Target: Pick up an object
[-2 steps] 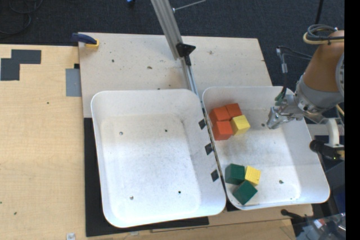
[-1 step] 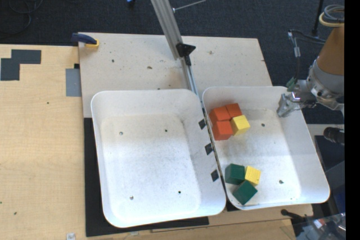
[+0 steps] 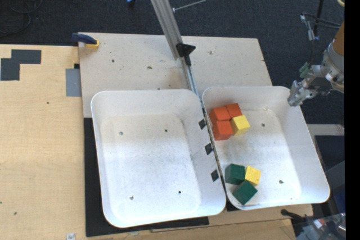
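While the gripper [image 3: 297, 94] hangs unreadable, right bin [image 3: 292, 188] holds two orange, yellow, green blocks.

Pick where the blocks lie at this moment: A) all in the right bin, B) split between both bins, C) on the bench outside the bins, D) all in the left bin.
A: the orange blocks, yellow blocks and green blocks all sit in the right bin.

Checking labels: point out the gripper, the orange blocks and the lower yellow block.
gripper [image 3: 295, 95], camera view, at its tip over the right bin's upper right rim.
orange blocks [image 3: 223, 121], camera view, middle of the cluster.
lower yellow block [image 3: 252, 175], camera view, its top face.
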Controlling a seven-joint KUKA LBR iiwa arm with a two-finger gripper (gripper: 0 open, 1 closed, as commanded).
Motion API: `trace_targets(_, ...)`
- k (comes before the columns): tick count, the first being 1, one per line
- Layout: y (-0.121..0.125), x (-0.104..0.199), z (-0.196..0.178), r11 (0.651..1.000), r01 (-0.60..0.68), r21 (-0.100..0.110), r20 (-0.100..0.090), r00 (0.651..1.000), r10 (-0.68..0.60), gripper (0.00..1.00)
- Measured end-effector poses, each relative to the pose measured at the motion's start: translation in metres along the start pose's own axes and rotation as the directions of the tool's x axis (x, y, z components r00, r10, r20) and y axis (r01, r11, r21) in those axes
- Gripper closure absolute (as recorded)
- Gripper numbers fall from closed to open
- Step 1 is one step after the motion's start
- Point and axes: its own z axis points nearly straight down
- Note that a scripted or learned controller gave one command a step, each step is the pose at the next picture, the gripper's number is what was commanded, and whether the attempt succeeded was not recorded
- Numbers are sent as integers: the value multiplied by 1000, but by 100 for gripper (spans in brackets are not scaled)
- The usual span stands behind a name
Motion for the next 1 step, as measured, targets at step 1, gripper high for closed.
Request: trace_targets(1,1,-1,-43,1000,1,2,-1,1000,-1,100)
